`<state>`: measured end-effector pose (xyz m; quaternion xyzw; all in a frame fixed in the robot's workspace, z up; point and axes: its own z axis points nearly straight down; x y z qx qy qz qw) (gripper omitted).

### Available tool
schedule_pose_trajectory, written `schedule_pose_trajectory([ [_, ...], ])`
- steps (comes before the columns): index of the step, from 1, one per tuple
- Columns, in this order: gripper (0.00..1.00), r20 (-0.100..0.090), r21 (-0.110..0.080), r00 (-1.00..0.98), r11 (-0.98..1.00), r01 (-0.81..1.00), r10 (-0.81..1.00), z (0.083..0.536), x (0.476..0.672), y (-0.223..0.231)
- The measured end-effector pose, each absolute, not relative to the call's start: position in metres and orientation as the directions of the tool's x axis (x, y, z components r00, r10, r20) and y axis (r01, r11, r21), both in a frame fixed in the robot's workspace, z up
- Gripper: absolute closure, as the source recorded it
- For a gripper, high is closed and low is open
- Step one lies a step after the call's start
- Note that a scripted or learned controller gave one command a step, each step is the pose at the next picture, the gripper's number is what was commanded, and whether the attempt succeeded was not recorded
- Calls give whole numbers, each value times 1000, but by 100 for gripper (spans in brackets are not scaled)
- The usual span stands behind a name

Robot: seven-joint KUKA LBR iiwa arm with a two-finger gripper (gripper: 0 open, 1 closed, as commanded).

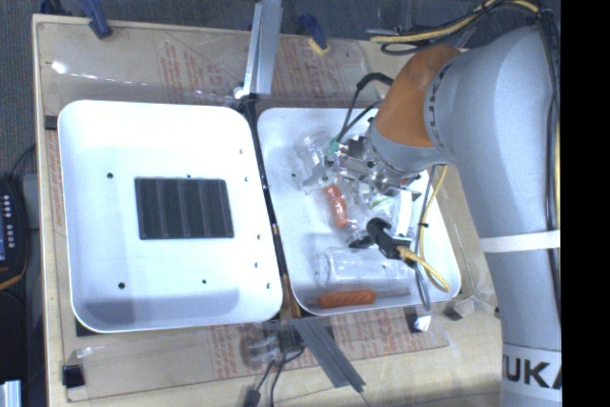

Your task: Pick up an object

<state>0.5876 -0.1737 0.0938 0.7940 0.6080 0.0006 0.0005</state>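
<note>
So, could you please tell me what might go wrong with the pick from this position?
1. The gripper sits among crowded things in the right bin: a small orange piece lies right beside crinkled clear plastic, so it may catch the wrong one or both.
2. The clear container looks smooth and could slip.
3. The long orange stick lies near the bin's wall, leaving little room.

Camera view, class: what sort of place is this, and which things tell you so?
Probably a robotics lab test bench. A grey arm with an orange band reaches into the right of two shallow white plastic bins, both set on a wooden board fixed with blue clamps.
</note>
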Motion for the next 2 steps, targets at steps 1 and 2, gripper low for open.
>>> schedule_pose_trajectory([
  [1, 100, -1, 1, 257, -257, 966, 966, 105, 588, -174],
  [2, 100, 0, -12, 246, -246, 969, 969, 161, 619, -160],
])
